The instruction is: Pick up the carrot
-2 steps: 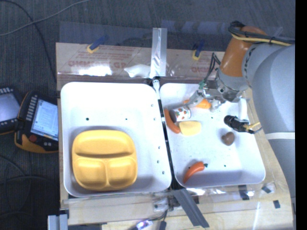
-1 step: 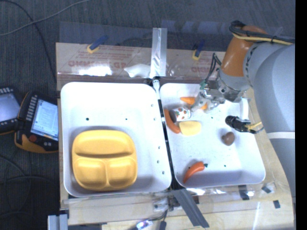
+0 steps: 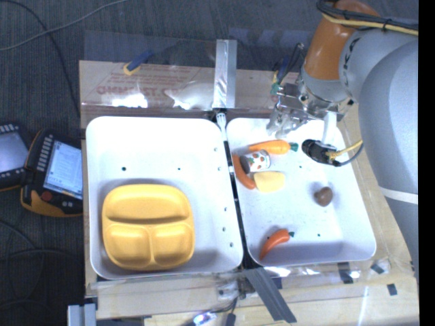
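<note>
Tool [image 3: 282, 122] hovers at right bin's [image 3: 353, 202] back edge, just above carrot [image 3: 270, 147]; grip state probably empty, can't tell.

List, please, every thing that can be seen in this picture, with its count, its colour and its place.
bins: 2, white, side by side on the bench
tray: 1, yellow, with compartments, in the left bin, near front
carrot: 1, orange with green tip, in the right bin, at the back, just under the gripper
second carrot-like piece: 1, orange, right bin, near front
small figure: 1, white with dots, right bin, beside the carrot
pale piece: 1, yellowish, right bin, in front of the figure
round piece: 1, brown, right bin, right side
handheld device: 1, orange and black with screen, left of the bench
arm: 1, grey with orange band, from the right
gripper: 1, metal, above the right bin's back edge
</note>
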Controlling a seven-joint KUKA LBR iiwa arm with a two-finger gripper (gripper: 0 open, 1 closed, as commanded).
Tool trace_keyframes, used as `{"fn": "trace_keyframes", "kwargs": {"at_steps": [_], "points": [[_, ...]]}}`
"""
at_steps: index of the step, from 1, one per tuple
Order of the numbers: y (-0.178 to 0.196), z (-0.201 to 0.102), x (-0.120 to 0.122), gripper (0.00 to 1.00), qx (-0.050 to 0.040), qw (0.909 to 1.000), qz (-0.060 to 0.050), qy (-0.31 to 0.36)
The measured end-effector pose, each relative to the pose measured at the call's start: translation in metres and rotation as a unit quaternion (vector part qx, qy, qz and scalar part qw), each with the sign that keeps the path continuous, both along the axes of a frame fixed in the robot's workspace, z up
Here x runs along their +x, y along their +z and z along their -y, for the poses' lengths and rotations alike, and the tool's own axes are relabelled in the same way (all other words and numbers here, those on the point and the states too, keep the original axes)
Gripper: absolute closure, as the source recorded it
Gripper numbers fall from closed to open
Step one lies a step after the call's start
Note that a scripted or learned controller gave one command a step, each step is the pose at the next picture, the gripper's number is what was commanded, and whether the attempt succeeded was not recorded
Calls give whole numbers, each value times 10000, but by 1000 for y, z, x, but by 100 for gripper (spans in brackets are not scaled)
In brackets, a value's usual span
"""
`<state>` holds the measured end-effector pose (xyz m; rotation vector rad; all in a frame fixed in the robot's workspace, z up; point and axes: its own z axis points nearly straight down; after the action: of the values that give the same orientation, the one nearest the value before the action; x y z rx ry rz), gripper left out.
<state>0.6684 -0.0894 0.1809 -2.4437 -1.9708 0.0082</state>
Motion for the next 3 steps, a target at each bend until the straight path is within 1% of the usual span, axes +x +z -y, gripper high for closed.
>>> {"fn": "trace_keyframes", "kwargs": {"at_steps": [1, 2, 3], "points": [[0, 0, 0, 0, -5, 10000, -2, -3], [-89, 31, -3, 0, 3, 10000, 4, 0], [-84, 32, -5, 100, 0, 10000, -47, -2]]}}
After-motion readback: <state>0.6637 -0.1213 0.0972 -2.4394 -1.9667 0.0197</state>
